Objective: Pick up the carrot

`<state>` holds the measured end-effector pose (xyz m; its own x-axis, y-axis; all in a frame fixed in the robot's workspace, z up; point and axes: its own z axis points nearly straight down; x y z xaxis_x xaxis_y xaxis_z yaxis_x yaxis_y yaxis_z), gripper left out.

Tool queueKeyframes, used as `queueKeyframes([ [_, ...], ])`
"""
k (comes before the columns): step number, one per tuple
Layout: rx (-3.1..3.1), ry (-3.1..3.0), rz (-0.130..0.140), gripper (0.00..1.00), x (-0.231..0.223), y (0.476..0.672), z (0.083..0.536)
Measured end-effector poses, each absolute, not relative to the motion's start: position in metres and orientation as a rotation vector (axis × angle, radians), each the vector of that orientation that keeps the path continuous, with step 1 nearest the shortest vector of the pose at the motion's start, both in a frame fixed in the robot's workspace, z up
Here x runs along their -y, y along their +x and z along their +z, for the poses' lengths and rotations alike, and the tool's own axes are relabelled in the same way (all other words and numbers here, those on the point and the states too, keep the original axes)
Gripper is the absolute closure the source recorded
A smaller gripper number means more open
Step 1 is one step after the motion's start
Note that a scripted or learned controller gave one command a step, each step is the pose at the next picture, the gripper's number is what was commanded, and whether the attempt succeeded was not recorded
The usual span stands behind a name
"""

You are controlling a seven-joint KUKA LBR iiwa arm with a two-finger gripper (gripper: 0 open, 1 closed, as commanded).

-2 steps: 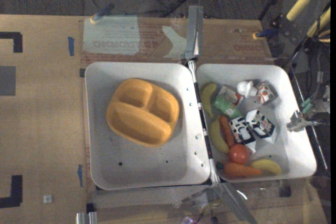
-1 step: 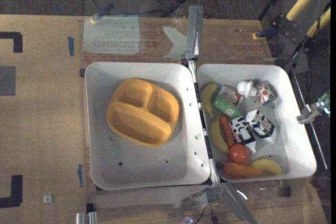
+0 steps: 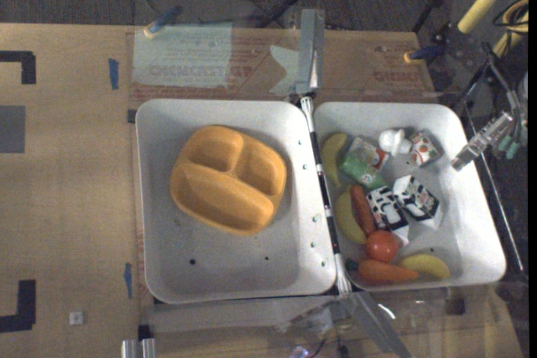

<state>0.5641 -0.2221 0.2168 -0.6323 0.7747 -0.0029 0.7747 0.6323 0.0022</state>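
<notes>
the gripper (image 3: pixel 480 142) sits at the right edge of the frame, just over the right rim of the right bin (image 3: pixel 482 218), and points down and to the left. it is pale and blurred, and i cannot tell whether it is spread or closed. nothing can be seen in its grasp, and it touches none of the items in the bin.

the carrot (image 3: pixel 387 271) lies in the lower part of the right bin, near the front wall, resting roughly level with its thick end to the left. a tomato (image 3: pixel 383 246) sits just above it, touching or nearly so, and a yellow lemon-like piece (image 3: pixel 425 265) lies just to its right. a second orange-red piece (image 3: pixel 362 210), long and thin, stands further up beside a banana (image 3: pixel 346 218) along the bin's left wall. a black and white carton (image 3: pixel 403 204) lies in the middle, a green carton (image 3: pixel 364 161) higher up, and a small white bottle (image 3: pixel 394 141) near the top.

the left bin (image 3: pixel 168 247) holds an orange divided plate (image 3: pixel 228 178), set toward its upper middle, well apart from the carrot and the gripper
</notes>
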Motion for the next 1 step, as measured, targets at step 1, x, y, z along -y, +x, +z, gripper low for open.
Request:
queueKeyframes([
  [1, -3.073, 0.620, 0.001, 1.00, 0.2224, 0.6054, 0.2223],
])
